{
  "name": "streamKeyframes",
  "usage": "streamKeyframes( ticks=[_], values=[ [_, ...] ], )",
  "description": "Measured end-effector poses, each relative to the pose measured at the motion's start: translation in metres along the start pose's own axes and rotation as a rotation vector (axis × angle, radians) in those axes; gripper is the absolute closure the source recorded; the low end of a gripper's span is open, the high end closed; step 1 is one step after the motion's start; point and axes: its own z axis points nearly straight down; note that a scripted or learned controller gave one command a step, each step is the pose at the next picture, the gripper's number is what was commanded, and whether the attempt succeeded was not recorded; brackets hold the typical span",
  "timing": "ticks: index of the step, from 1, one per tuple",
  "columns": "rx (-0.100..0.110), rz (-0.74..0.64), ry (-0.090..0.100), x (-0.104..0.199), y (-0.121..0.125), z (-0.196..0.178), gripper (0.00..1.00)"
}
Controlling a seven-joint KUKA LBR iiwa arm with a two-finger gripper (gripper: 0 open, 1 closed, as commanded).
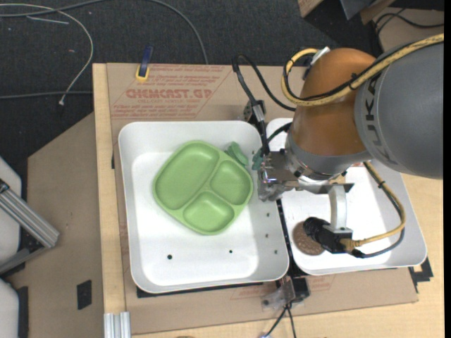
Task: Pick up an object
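**Arm hanging over the bin divide, nothing lifted yet**

A cardboard-covered bench [176, 90] is sitting on dark carpet, carrying two shallow white bins side by side. Nearest the camera, the front rim of the left bin [211, 277] is lying bare apart from a few dark specks, and a small brown round object [304, 236] is resting near the front of the right bin [380, 255], just beside black cabling. Further back, a green divided plate [203, 186] is lying flat in the middle of the left bin, with a small green scrap [237, 153] touching its far right edge. The plate's long axis is running diagonally, from its far left corner toward its near right one, with the largest compartment facing far left.

The gripper [269, 176] is hovering at the strip between the bins, just beside the plate's right edge. The wrist is hiding its working end, so its opening, and whether it has anything, cannot be told.

Judging by this, the pick is hardly begun: plate and brown object both rest in their bins, leaving grasp and lift undone.
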Motion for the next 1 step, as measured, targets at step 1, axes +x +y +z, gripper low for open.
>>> streamKeyframes(
  ticks=[1],
  values=[
    [-0.001, 0.006, -0.002, -0.0037, 0.0011, 0.0005, 0.0]
  ],
)
